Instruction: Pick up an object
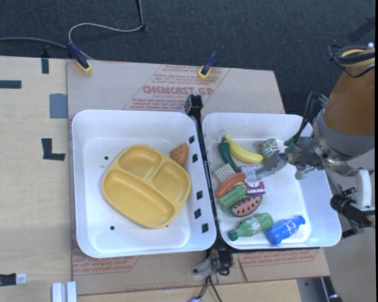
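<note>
Right now the arm [349, 106] reaches into the right bin [315, 231] from 3 o'clock. Its gripper [272, 164] hangs low over the toys there, and I cannot tell how wide it is. A yellow banana [242, 154] lies just at its 9 o'clock, touching a green pepper [227, 153]. A small green can [270, 147] sits close at its 12 o'clock. At 6 o'clock, well below, lie a green bottle [251, 226] and a blue bottle [283, 229] side by side. The left bin [88, 187] holds a yellow tray [145, 184] with a brown bread piece [180, 153] at its 1 o'clock. Both bins rest on the tabletop [25, 200].
</note>
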